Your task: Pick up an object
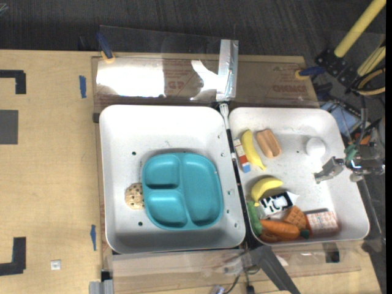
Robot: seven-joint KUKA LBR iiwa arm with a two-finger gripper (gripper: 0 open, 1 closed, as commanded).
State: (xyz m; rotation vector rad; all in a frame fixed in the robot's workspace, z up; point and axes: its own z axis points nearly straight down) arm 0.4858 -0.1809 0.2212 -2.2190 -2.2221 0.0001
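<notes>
Overhead, saw two white bins side by side on the bench. Found the gripper [331, 169] over the right bin [343, 195], close to its right edge and about midway along that edge, with nothing visibly held in it. Could not tell whether it was spread or pressed together, being small and blurred against the white floor.

Counted the loose objects in the right bin. Spotted a white ball [315, 146] towards the far right corner, apart from the gripper. Noted a yellow banana [252, 150] near the far left corner, lying lengthwise beside the left wall, with a tan sausage [267, 143] just beside it on the right and a small red and blue box [242, 156] between the banana and the wall. Saw a second yellow piece [266, 187] at the middle of the left side, touching a black and white item [275, 203] below it. Made out a crowded row along the near edge: an orange carrot [280, 228], an orange waffle [295, 216] against it, and a pinkish block [321, 222] nearer the near right corner.

Turned to the left bin [122, 133]. Saw a teal divided plate [182, 188] lying flat towards its near edge, and a round cookie [134, 196] touching the plate's left rim.
</notes>
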